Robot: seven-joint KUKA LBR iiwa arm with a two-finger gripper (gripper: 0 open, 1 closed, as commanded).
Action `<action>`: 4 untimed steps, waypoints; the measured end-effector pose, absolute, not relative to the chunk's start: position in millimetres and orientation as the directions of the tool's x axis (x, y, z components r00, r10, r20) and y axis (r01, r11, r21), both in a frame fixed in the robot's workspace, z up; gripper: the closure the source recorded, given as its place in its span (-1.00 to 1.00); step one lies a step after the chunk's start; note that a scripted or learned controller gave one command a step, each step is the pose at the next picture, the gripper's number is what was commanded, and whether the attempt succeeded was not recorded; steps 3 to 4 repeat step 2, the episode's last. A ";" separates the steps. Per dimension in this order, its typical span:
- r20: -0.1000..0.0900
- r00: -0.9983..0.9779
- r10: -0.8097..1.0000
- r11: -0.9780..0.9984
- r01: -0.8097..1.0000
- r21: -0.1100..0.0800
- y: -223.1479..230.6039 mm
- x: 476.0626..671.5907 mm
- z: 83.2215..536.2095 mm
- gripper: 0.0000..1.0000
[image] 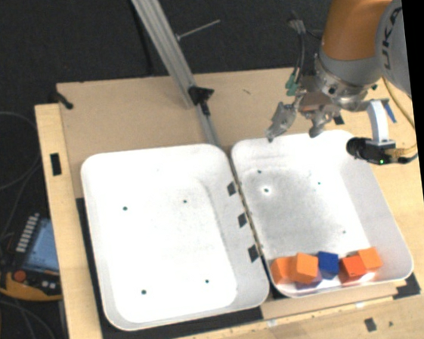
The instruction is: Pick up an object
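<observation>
Two white bins are sitting side by side on the desk (149, 88). Three orange blocks (295, 268) and one blue block (328, 262) are lying along the right bin's (313, 191) near edge. The tool (300, 127) is hanging wide open above that bin's far edge, holding nothing.

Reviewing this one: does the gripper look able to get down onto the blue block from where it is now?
Probably yes. The gripper hangs open over the far edge of the right bin, with bare floor between. But the blue block sits wedged between orange blocks against the near wall, leaving little finger room.
</observation>
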State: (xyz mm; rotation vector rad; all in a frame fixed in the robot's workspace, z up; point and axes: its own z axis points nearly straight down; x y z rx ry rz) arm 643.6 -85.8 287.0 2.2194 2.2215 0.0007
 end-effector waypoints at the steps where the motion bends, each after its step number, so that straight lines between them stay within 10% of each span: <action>1: 0.000 0.003 1.000 -0.003 1.000 -0.007 -71.2 542.5 237.9 -1.00; 2: 0.001 0.002 1.000 -0.002 1.000 -0.007 -50.4 489.0 195.2 -1.00; 4: 0.001 0.002 1.000 -0.002 1.000 -0.007 -50.4 489.0 195.2 -1.00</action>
